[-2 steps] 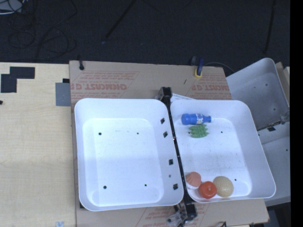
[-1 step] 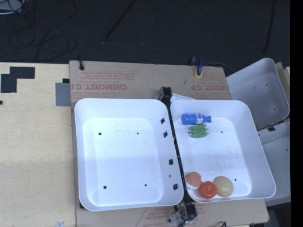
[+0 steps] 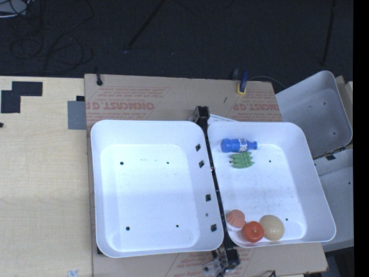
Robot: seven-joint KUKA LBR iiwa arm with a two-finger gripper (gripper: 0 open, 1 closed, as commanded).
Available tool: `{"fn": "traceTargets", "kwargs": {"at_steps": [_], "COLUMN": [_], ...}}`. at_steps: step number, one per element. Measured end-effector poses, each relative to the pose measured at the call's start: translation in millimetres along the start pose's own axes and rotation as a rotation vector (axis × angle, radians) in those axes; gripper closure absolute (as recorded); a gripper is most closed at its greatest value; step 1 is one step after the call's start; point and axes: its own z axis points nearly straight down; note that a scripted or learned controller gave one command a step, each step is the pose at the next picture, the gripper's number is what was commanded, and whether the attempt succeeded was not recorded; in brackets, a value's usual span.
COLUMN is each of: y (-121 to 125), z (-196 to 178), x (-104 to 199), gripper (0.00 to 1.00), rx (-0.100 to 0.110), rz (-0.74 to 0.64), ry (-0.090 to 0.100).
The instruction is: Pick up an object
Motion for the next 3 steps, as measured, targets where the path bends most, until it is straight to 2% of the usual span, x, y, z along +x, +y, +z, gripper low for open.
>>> {"fn": "traceTargets", "kwargs": {"at_steps": [1,3], "y": [-0.1,0.1], "z": [5.6,3.0], "x": [0.5,0.7], "gripper": [1.0,1.0], "rx": [0.006,0.005], "rz": [-0.001,-0.003], "ry": [0.002,0.002]}}
